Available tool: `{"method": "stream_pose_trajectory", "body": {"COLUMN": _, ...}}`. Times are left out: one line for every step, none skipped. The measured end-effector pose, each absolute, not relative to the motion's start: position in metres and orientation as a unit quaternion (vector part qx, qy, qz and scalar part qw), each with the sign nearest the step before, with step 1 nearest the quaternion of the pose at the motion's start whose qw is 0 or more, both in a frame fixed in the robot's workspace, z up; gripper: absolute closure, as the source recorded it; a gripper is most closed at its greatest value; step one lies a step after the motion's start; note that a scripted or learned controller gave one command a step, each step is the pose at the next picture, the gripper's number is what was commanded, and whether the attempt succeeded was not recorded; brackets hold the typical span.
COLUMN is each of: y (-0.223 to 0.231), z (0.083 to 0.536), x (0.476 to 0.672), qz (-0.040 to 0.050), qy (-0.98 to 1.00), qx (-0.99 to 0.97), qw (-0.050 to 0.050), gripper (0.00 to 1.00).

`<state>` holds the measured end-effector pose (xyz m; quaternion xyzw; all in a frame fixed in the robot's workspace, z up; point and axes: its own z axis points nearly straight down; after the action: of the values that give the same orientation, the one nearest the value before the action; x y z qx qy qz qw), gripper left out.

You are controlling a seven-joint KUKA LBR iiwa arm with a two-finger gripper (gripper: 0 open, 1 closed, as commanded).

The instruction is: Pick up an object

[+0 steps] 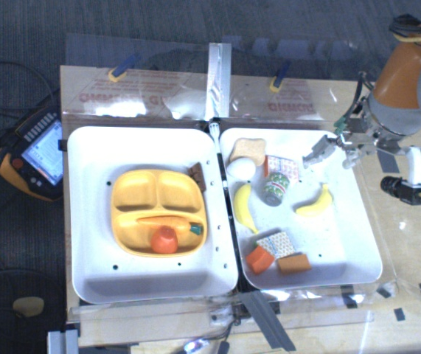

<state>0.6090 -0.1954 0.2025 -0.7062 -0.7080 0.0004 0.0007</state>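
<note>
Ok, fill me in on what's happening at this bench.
A grey arm with an orange band reaches in from the right, its gripper hovering over the upper right corner of the right bin. Nothing is visibly held. That bin holds two bananas, a can, a slice of bread and small blocks. The left bin holds a yellow tray with an orange item.

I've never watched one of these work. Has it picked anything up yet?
Not yet, by the look of it. The gripper hangs over the right bin's upper right corner with nothing visibly between its fingers. The closest item, a small banana, lies untouched below it. Reaching down, gripping and lifting are all left.
</note>
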Motion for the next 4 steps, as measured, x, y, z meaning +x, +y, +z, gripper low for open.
{"method": "stream_pose_trajectory", "body": {"y": -0.209, "z": 0.098, "x": 0.585, "qz": -0.0038, "qy": -0.694, "qx": -0.72, "qw": 0.0, "gripper": 0.0}}
{"method": "stream_pose_trajectory", "body": {"y": -0.21, "z": 0.105, "x": 0.584, "qz": -0.002, "qy": -0.694, "qx": -0.72, "qw": 0.001, "gripper": 1.0}}
{"method": "stream_pose_trajectory", "body": {"y": -0.16, "z": 0.207, "x": 0.611, "qz": -0.0001, "qy": -0.753, "qx": -0.658, "qw": 0.0, "gripper": 1.0}}
{"method": "stream_pose_trajectory", "body": {"y": -0.141, "z": 0.128, "x": 0.63, "qz": -0.0034, "qy": -0.848, "qx": -0.53, "qw": -0.008, "gripper": 1.0}}
